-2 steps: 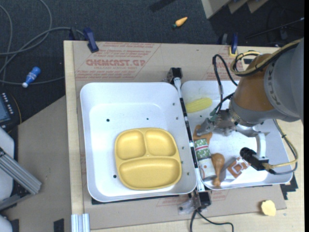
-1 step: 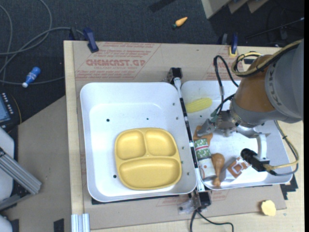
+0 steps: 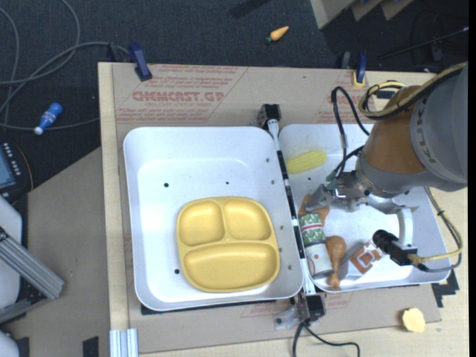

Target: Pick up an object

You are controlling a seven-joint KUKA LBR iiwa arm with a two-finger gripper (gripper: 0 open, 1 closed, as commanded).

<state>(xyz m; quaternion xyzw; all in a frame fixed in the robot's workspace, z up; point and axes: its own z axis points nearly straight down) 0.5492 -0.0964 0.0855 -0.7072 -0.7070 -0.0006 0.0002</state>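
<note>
Claw (image 3: 325,197): low in right bin (image 3: 416,274), near corn cob (image 3: 306,161); grip state cannot be told. Pick-up: not yet shown done.

Dark carpet (image 3: 201,28) surrounds the cardboard-topped bench (image 3: 193,95); cables (image 3: 44,43) trail across it, beside what looks like a blue bottle (image 3: 48,116).

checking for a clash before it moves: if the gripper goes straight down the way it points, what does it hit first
Most likely the bottle lying at the left side of the right bin. The gripper sits just above it, pointing down and slightly left. Depth is hard to judge from this slanted view, so it could touch bare bin floor beside the bottle instead.
</note>
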